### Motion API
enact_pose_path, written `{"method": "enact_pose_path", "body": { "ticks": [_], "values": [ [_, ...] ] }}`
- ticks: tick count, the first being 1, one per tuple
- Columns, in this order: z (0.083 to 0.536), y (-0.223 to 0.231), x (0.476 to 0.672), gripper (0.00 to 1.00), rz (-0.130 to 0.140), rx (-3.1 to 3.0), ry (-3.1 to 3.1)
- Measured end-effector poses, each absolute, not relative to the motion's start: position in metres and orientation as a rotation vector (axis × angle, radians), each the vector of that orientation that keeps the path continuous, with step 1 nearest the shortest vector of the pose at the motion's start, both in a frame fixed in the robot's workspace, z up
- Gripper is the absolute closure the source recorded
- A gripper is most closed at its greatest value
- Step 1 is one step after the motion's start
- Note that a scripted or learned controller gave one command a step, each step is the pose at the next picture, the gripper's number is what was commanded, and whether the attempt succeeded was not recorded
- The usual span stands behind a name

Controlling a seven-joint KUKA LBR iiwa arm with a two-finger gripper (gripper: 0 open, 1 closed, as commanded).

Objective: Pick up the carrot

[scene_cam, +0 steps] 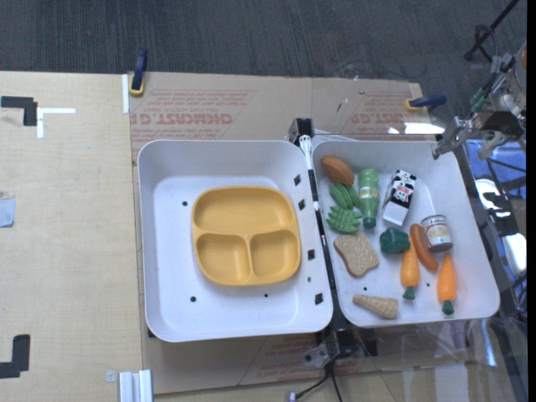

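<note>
Two white bins sit side by side, the carrot (446, 281) at the right bin's (481, 304) four o'clock beside another carrot (409, 271), so a centred descent seems best; the claw's state I cannot tell.

This is a robotics lab or test cell, not a home. The surface (67, 249) is bare plywood topped with flattened printed cardboard (209, 111) held by blue clamps (138, 64). Two white bins (159, 249) clipped side by side hold a yellow divided tray (245, 234) and plastic toy food (394, 241). Cables (331, 375) trail over dark carpet (251, 15).
</note>
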State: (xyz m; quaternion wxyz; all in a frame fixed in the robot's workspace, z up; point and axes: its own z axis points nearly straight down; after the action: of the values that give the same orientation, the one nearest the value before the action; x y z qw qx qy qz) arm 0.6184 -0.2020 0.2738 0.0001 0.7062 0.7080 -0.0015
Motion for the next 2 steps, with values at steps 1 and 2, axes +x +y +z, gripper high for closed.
{"method": "enact_pose_path", "body": {
  "ticks": [1, 2],
  "values": [
    [0.101, -0.184, 0.567, 0.00, -0.003, 2.164, 2.279],
    [0.091, -0.161, 0.502, 0.00, -0.001, 2.246, 2.198]
  ]
}}
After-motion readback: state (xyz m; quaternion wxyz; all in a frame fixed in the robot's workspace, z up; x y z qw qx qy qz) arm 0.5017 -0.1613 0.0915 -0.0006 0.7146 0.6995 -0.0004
